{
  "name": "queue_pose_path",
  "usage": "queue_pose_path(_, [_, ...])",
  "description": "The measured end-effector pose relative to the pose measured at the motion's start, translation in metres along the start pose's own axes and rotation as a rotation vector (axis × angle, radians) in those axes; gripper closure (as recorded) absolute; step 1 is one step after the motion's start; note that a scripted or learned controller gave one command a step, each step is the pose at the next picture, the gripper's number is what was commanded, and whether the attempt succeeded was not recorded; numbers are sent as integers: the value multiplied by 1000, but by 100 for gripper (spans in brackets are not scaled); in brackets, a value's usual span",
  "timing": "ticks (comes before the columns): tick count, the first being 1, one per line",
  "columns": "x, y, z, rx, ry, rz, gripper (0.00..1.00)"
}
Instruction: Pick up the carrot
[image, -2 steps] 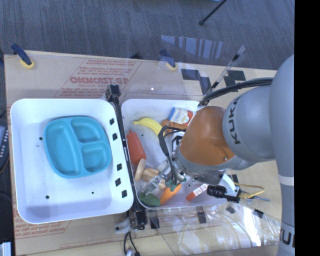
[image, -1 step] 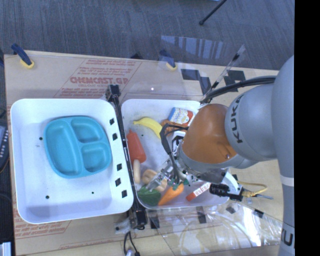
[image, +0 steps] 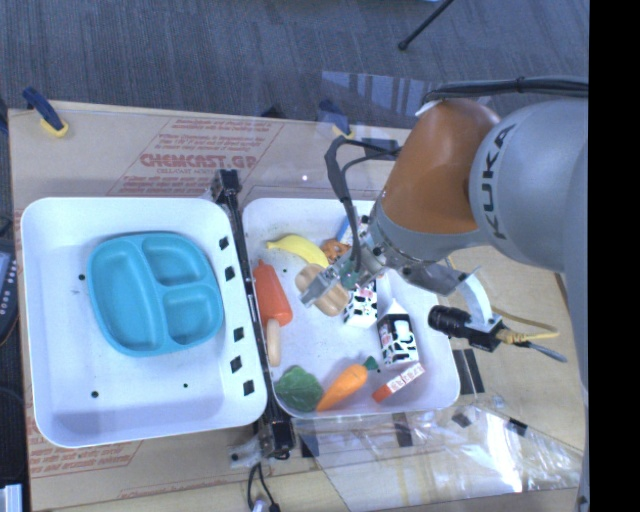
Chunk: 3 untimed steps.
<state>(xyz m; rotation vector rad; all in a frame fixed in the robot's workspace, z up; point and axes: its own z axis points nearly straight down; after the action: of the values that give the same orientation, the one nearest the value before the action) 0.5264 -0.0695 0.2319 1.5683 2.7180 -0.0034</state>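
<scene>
My pincer (image: 330, 283) hangs over the right bin (image: 440, 385), upper-middle part, fingers blurred and tangled w/ stuff under them, so can't tell if they're spread or pressed together. Carrot (image: 343, 387) lies near the bin's front edge, tilted, green end toward the milk carton (image: 398, 340), well apart from my pincer. Just left of carrot, touching or nearly, is a green leafy veg (image: 297, 385). Banana (image: 295, 247) sits at the back of the bin, just left of my pincer. Along the bin's left wall: an orange-red cylinder (image: 271, 292) w/ a pale stick-like piece (image: 273, 343) below it. A small red-and-white packet (image: 400, 382) lies right of the carrot. Left bin (image: 50, 400) holds a blue divided tray (image: 155, 292). Both bins on the desk (image: 120, 150).
</scene>
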Motion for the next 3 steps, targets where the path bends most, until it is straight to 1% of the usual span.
queue_pose_path(1, [0,-1,2,4,2,1,0])
queue_pose_path(2, [-4,-62,88,7,11,-310,0])
queue_pose_path(3, [-38,-79,140,2,9,-502,0])
